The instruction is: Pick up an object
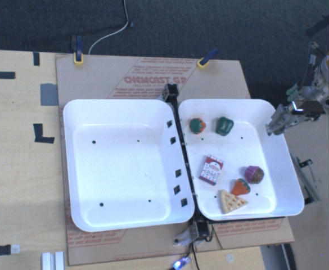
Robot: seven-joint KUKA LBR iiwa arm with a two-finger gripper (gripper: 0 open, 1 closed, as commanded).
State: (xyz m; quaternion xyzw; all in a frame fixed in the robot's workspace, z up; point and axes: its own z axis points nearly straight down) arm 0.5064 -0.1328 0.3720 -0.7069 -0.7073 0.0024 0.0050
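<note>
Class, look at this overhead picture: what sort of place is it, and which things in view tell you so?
Probably a robotics lab test bench. Two white bins sit side by side on clamped cardboard, small toy foods such as a pizza slice lie in the right one, and a robot gripper hangs at its right edge.

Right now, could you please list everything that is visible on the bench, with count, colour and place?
bins: 2, white, side by side; left bin, right bin
round toy: 1, green and orange, right bin, upper left
pepper-like toy: 1, green, right bin, beside the round toy
small box: 1, red and white, right bin, middle left
purple toy: 1, purple and brown, right bin, right side
carrot-like toy: 1, orange with green, below the purple toy
pizza slice toy: 1, tan, right bin, front
cardboard sheet: 1, brown, under both bins
clamps: 2, yellow and blue, cardboard's far edge
gripper: 1, grey, over right bin's right rim
</note>
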